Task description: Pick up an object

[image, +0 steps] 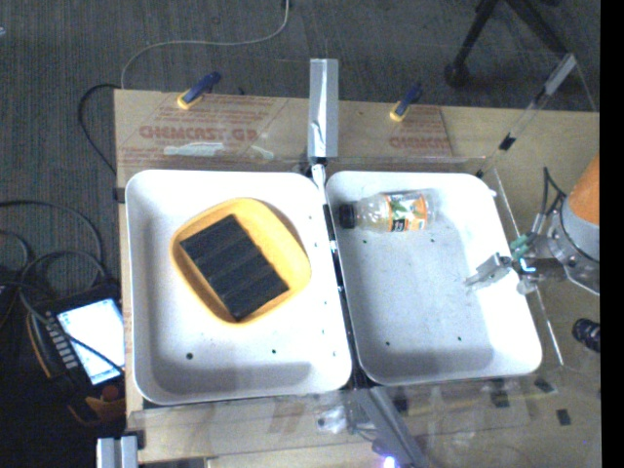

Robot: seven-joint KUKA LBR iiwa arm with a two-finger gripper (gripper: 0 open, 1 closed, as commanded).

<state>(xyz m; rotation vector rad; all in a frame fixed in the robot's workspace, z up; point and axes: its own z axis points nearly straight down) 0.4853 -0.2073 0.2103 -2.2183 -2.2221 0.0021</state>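
left bin (156,359): dish (195,230) holding pad (234,266) | right bin (439,349): bottle (385,213) at back-left | pincer (499,269) over right edge

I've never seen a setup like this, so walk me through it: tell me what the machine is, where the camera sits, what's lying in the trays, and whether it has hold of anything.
One camera looks down at a slant on a bench carrying two shallow white bins. The left bin holds a yellow dish with a dark ridged block lying in it. The right bin holds a small plastic bottle on its side near the far edge. The machine is a robot arm reaching in from the right; its gripper, a two-finger claw, hangs over the right bin's right side, apart from the bottle. Nothing is seen between its fingers, so it holds nothing.
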